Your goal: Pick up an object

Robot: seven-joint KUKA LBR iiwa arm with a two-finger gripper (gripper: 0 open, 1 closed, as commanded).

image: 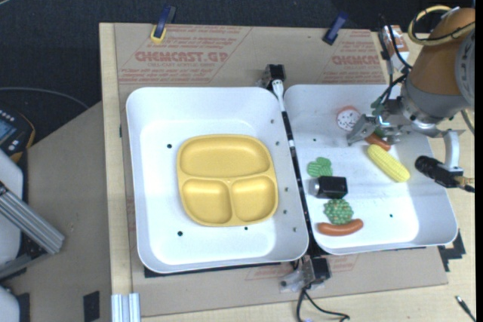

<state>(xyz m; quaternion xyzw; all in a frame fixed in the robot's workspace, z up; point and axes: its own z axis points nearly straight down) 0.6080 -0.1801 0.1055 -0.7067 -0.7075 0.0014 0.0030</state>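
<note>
At the frame's right, the grey two-finger gripper (pixel 371 130) hangs low in the right-hand shallow white bin (pixel 430 219), apparently reaching for a small orange-red piece (pixel 377 139) under its tips; I cannot tell whether it has closed. Nearby lie one yellow plastic corn cob (pixel 388 163), one round pinkish disc (pixel 348 118), one black block (pixel 331 186), two green toy vegetables and one red sausage (pixel 340 227). The left bin (pixel 151 237) carries one yellow three-compartment tray (pixel 226 179).
</note>
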